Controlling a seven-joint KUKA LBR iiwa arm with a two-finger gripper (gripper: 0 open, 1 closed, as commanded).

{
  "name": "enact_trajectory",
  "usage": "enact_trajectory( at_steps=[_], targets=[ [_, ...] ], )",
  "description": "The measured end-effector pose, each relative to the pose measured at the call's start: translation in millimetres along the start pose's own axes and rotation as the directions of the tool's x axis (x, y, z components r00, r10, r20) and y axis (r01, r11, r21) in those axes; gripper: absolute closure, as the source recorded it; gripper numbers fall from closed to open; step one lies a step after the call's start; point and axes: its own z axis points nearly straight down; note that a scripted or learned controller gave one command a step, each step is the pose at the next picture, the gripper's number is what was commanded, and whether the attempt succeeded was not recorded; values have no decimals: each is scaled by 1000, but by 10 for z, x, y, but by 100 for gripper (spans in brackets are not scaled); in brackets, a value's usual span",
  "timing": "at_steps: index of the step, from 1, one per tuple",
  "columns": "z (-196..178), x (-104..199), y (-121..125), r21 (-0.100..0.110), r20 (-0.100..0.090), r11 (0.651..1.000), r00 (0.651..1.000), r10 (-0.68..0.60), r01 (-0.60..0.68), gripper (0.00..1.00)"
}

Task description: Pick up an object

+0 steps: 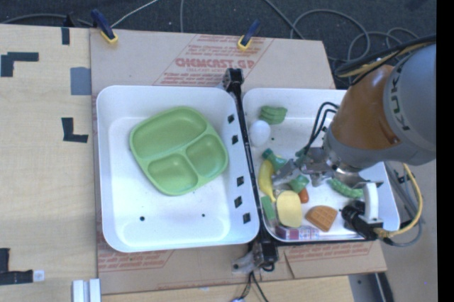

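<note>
Bright, even overhead light. The white bins (113, 152) glare slightly, shadows are soft and faint, and the whole picture is mildly blurred.

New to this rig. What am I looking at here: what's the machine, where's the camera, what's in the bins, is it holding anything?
One camera, fixed above the bench, looks down at a slant on two shallow white bins side by side. The grey and orange machine entering from the right is a robot arm; its gripper is down in the right bin, among the items there. The left bin has a green divided plate. The right bin holds small toy foods: a white egg, a yellow banana, a pale yellow piece, an orange piece and several green pieces. I can't tell whether the gripper has hold of anything; the clutter hides that.
</note>
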Motion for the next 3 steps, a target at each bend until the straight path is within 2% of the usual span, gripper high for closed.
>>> enact_trajectory(
  at_steps=[1,2,3],
  targets=[
    [406,-310,-108,-10,-6,1000,1000,-3,3,0],
    [280,-364,-85,-23,8,1000,1000,2,-2,100],
    [-738,42,-192,-4,1,1000,1000,-1,1,100]
  ],
)
